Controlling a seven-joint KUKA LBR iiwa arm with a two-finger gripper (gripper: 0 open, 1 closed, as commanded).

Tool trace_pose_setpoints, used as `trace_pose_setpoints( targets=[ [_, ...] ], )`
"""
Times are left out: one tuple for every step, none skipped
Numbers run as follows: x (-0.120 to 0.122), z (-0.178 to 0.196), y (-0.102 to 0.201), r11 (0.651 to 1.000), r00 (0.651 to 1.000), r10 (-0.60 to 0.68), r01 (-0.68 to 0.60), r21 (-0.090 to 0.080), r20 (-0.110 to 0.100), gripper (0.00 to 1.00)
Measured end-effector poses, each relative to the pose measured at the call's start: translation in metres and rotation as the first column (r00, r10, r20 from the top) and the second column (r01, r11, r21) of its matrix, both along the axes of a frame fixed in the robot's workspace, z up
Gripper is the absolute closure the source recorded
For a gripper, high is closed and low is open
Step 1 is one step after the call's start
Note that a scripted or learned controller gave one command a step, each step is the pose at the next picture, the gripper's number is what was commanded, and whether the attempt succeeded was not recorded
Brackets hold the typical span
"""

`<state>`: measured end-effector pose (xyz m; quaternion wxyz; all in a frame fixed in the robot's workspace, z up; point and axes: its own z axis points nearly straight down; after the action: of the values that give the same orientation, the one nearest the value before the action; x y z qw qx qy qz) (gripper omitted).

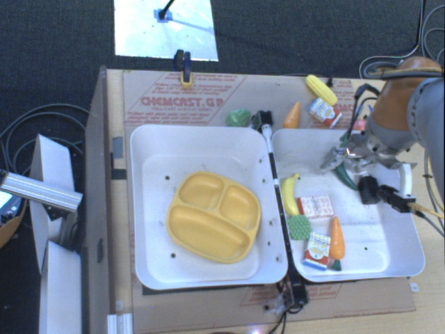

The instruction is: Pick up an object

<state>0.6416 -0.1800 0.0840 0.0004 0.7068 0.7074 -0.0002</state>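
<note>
- Nearest the camera, in the right bin's [410, 256] lower part, a small juice-style carton [317, 250] lies flat, with an orange toy carrot [336, 236] touching its right side.
- Just above them sits a green textured square piece [299, 226], and beside it a white packet with red print [315, 206].
- Along that bin's left wall a yellow banana [289, 193] lies lengthwise, close to the divider between the bins.
- Filling much of the left bin [149, 186] is a yellow compartment tray [213, 216] with three sections, set at a slant.
- Over the right bin's upper part hangs the gripper [343, 157]; whether its fingers are open or closed cannot be told, and nothing is visibly between them.
- At the gripper's tip a dark green curved thing [345, 179] lies on the bin floor; contact cannot be told.
- Behind the bins, on the cardboard-covered counter [181, 103], lie a green leafy toy [238, 117], a second small carrot [292, 115], a yellow corn cob [321, 89] and another carton [324, 112].
- Grey, with an orange band, the arm [403, 106] enters from the right.
</note>
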Motion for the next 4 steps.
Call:
trace_pose_setpoints(
  targets=[
    [-0.011,0.041,-0.027,1.000,1.000,-0.001,0.001,-0.002,0.005,0.00],
    [-0.019,-0.002,-0.005,1.000,1.000,0.004,-0.004,0.001,-0.001,0.00],
    [-0.020,0.045,-0.027,1.000,1.000,0.000,0.000,-0.001,0.005,0.00],
    [-0.026,-0.002,-0.013,1.000,1.000,0.003,-0.003,0.001,-0.002,0.00]
  ],
)
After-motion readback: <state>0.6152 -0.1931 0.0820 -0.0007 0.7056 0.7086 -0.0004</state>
